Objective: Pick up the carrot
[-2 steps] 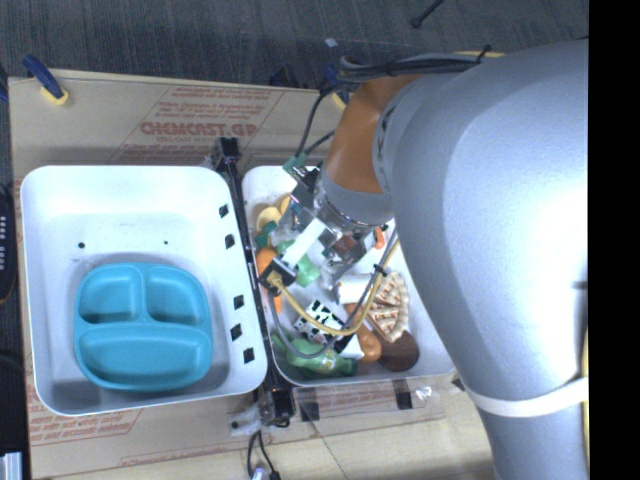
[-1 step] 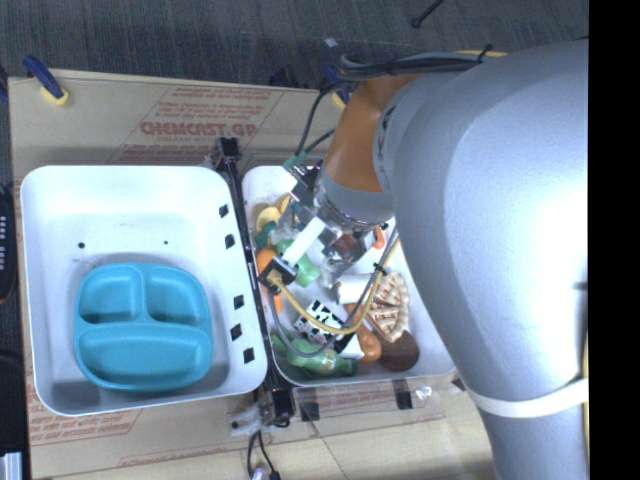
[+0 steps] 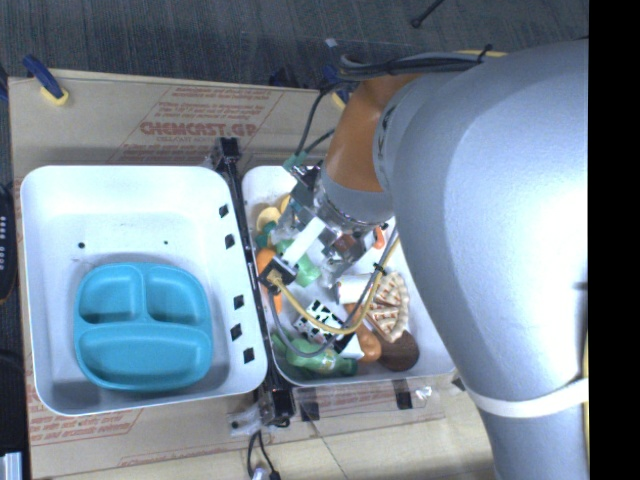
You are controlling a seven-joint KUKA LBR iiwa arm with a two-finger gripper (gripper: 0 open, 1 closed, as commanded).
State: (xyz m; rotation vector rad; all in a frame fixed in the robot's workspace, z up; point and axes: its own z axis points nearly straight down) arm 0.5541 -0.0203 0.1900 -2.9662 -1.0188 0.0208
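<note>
I counted two white bins: one blue tray (image 3: 145, 325) in the left, the carrot (image 3: 266, 263) in the cluttered right beside my gripper (image 3: 318, 258), grip indiscernible.

Even, fairly bright overhead light; soft shadows, slight overall blur, perhaps mild glare on the white bins (image 3: 40, 268).

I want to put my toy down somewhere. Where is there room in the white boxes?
The left bin has bare white floor behind the blue tray, up to its far wall. The right bin is crowded: toy food piled together, with the arm and gripper over it.
</note>
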